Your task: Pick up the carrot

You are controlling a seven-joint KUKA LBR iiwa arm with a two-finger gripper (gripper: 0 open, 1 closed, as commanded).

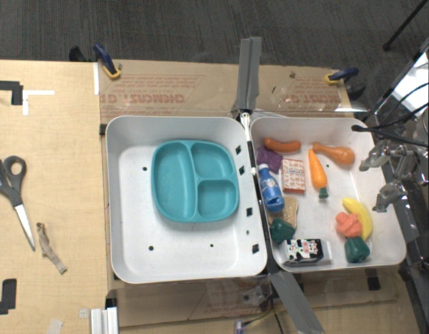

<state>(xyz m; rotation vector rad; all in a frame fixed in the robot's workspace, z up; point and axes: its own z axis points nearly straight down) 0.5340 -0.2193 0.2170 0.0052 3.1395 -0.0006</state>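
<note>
The carrot [317, 170] is orange with a green stub at its near end. It lies lengthwise in the middle of the right bin [381, 256], between a cracker box [293, 175] and a drumstick [334, 153]. My gripper [383, 179], a grey metal assembly, hangs over the right bin's right wall, well to the right of the carrot and apart from it. Nothing shows in its grasp.
Around the carrot lie a sausage [281, 145], a purple grape bunch [268, 158], a blue bottle [270, 189], a banana [359, 214], a salmon-coloured toy [347, 224], a green toy [357, 250] and a small carton [304, 250]. The left bin [131, 256] holds a teal divided plate [195, 181]. Scissors [15, 193] lie on the bench at left.
</note>
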